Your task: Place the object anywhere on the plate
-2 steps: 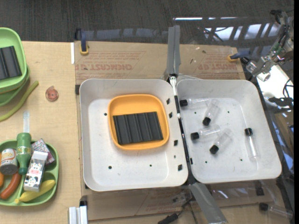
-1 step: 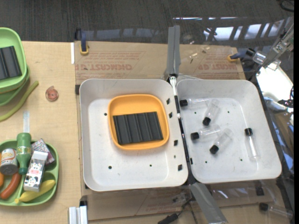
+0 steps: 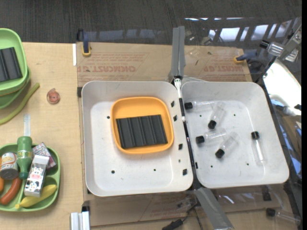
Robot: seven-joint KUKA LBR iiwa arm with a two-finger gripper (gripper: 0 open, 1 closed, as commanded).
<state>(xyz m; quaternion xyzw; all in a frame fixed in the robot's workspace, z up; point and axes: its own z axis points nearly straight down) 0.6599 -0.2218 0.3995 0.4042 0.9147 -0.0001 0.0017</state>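
- Dark grey carpet fills the far background, beyond a pale wooden bench.
- Brown printed cardboard lies on the bench under the two bins and shows along their far and near edges.
- The left white bin and the right white bin sit side by side, touching along their inner rims.
- An orange plate with rounded corners rests flat in the far half of the left bin, near its middle.
- A black ribbed slab lies on the plate, covering most of its near part.
- At the far left, a stack of green trays is cut by the edge, with another dark ribbed piece inside it.
- At the near left, a green dish holds toy food: a green bottle, a can, a small carton, a banana and a sausage.
- Five clear vials with black caps, the task's objects, lie scattered on their sides in the right bin, all well apart from the plate.
- One of them lies alone near the bin's right wall, with its cap at its far end.
- A small pink disc lies on the bare bench, left of the left bin.
- How the gripper stands, and whether it has hold of anything, I cannot tell.
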